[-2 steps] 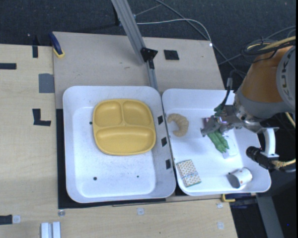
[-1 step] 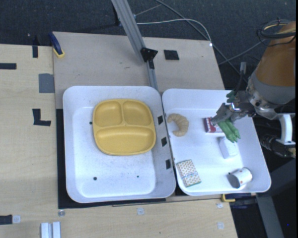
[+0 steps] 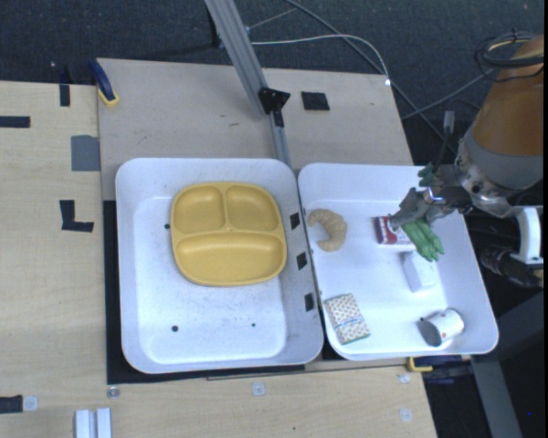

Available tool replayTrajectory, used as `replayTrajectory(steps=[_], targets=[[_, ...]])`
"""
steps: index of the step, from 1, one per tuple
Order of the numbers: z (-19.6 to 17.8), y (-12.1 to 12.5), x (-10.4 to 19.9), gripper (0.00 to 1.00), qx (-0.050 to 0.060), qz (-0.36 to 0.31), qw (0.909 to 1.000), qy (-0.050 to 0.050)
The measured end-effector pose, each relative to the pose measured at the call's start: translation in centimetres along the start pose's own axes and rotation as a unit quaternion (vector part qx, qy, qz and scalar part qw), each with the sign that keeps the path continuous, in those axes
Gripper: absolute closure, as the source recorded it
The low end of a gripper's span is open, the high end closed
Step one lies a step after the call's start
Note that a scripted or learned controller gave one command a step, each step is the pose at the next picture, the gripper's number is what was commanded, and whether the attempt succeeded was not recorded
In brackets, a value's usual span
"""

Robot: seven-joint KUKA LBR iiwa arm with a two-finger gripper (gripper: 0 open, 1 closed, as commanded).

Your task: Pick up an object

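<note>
My gripper hangs over the right part of the right bin, reaching in from the right. A green leafy object lies directly at its tip, touching or just below it; whether it is gripped is unclear. A small red and white packet sits just left of the gripper. Below the green object lies a white block. A tan croissant rests at the bin's left side.
A checkered packet and a white cup on its side lie near the right bin's front edge. The left bin holds a yellow divided plate. A metal pole rises behind the bins.
</note>
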State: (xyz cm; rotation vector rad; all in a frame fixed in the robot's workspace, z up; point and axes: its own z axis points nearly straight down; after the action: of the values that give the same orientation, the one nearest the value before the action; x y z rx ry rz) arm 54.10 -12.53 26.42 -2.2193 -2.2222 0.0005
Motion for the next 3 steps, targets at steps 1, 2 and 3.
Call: replayTrajectory(steps=[1,2,3], targets=[[-0.1,0.9,4.9,1.00,0.000,-0.002,1.0000,0.000],[1.5,2.7,10.7,1.00,0.000,-0.002,1.0000,0.000],[1.4,4.5,16.3,1.00,0.000,-0.003,1.0000,0.000]])
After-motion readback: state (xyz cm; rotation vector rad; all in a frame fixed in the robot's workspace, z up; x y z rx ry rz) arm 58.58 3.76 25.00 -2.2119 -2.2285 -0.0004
